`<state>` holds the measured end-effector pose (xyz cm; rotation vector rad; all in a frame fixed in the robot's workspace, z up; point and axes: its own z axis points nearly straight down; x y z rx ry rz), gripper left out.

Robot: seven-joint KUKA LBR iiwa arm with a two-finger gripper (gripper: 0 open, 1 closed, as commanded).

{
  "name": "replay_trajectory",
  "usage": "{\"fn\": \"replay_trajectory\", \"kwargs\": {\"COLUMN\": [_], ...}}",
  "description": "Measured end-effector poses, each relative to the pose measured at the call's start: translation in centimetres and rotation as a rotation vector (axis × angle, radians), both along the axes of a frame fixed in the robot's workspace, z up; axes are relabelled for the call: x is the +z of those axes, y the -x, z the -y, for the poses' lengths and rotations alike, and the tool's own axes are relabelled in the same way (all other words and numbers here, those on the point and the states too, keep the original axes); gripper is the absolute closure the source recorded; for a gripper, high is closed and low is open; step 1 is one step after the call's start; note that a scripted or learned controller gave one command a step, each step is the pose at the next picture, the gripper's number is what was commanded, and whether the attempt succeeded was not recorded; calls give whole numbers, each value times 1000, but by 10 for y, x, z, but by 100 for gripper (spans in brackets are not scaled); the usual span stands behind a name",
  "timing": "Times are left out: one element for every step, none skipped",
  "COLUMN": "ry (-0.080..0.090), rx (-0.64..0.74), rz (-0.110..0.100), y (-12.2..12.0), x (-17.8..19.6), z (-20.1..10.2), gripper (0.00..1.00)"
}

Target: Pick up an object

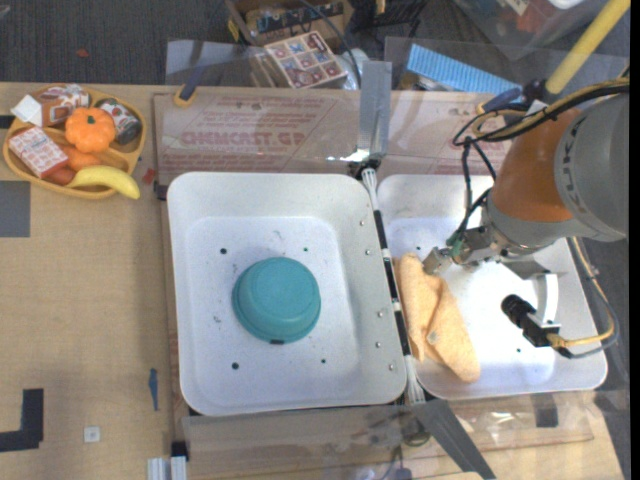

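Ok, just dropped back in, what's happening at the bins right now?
The arm is reaching in over the right bin, its wrist end low near that bin's left half. A yellow-orange cloth lies along the right bin's left wall, just below and left of the wrist; nothing is visibly lifted. A teal bowl sits upside down in the left bin, untouched. A dish of toy food rests on the bench at far left.
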<state>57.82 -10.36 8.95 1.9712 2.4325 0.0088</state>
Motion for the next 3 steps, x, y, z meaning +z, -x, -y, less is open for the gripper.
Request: {"fn": "replay_trajectory", "kwargs": {"ry": [-1, 1, -1], "rx": [76, 112, 155], "rz": [-2, 0, -10], "y": [54, 15, 84], "x": [0, 0, 5], "z": [-2, 7, -5], "gripper": [0, 0, 0]}}
